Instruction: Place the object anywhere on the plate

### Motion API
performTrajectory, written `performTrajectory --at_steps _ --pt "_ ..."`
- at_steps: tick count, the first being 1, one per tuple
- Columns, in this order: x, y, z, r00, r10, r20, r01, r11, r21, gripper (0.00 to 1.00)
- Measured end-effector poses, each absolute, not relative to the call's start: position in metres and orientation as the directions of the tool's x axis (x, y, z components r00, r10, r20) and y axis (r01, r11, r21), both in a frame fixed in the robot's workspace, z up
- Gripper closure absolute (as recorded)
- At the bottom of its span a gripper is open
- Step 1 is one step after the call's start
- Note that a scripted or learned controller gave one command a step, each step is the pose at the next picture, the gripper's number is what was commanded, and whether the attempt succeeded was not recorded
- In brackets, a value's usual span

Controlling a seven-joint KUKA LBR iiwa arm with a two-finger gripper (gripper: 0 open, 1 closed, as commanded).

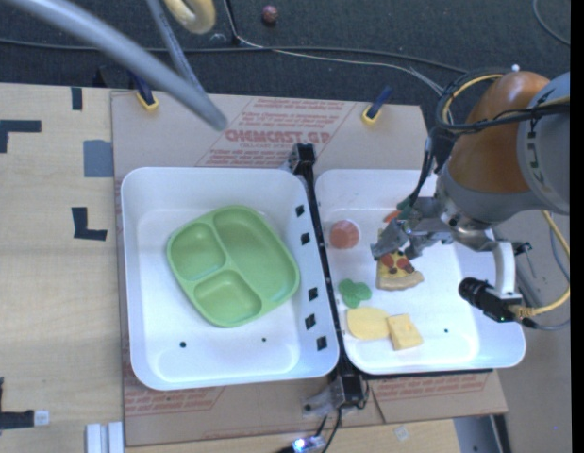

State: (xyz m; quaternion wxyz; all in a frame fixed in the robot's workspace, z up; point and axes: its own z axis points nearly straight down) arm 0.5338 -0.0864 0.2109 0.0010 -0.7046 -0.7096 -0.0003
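Observation:
A green three-compartment plate lies in the left bin. In the right bin are several toy foods: a pink round piece, a green leafy piece, a yellow round piece, a tan block and a pizza slice. My gripper reaches down in the right bin, right over the top edge of the pizza slice. Whether the slice is between the fingers is hidden by the wrist.
A black divider runs between the two bins. The arm's grey body and orange band hang over the right bin's far right side. Cables trail behind the bench. A grey pole crosses the upper left.

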Motion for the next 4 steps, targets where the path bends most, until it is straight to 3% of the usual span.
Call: performTrajectory --at_steps 1,3,4 --pt "0.546 -0.027 0.209 -0.008 1.0 0.002 1.0 0.008 -0.002 1.0" --pt "0.552 0.072 0.201 -0.007 1.0 0.001 1.0 0.007 -0.002 1.0" --pt "0.547 0.118 0.218 -0.006 1.0 0.001 1.0 0.006 -0.001 1.0"
